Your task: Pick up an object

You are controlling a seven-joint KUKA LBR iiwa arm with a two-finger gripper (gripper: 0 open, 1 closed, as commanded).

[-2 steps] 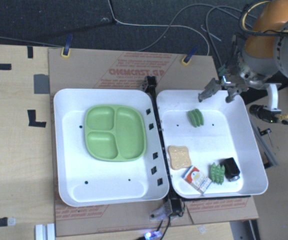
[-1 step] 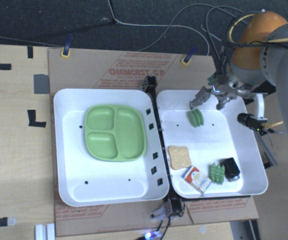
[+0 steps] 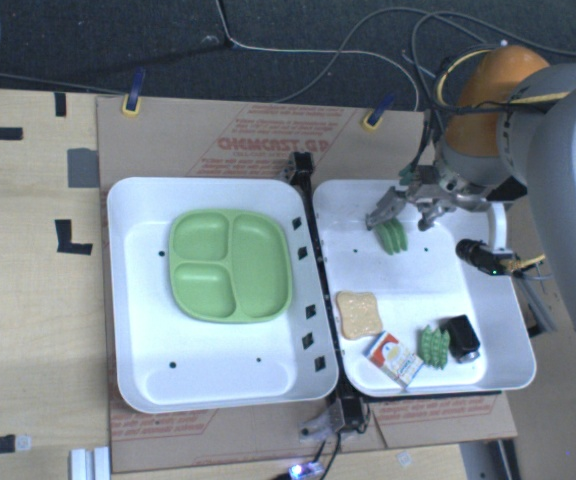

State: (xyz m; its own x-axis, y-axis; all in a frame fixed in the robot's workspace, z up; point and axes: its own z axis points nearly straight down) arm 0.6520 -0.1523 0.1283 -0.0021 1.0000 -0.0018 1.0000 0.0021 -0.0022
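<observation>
In the right bin (image 3: 488, 298), my gripper (image 3: 400, 219) hangs over the far left part, its two fingers spread open. A small green ridged object (image 3: 394, 237) lies on the bin floor just in front of and below the fingertips (image 3: 376, 220). It is not clamped between them. Nearer the front of the same bin lie a slice of toast (image 3: 358, 314), a small red and white box (image 3: 395, 359), a second green ridged object (image 3: 433, 346) and a black object (image 3: 460, 336).
The left bin (image 3: 138, 298) holds a green divided plate (image 3: 231, 266). A black divider with clips (image 3: 313, 268) runs between the bins. The arm with its orange band (image 3: 498, 88) comes in from the far right. Cables trail behind the bins.
</observation>
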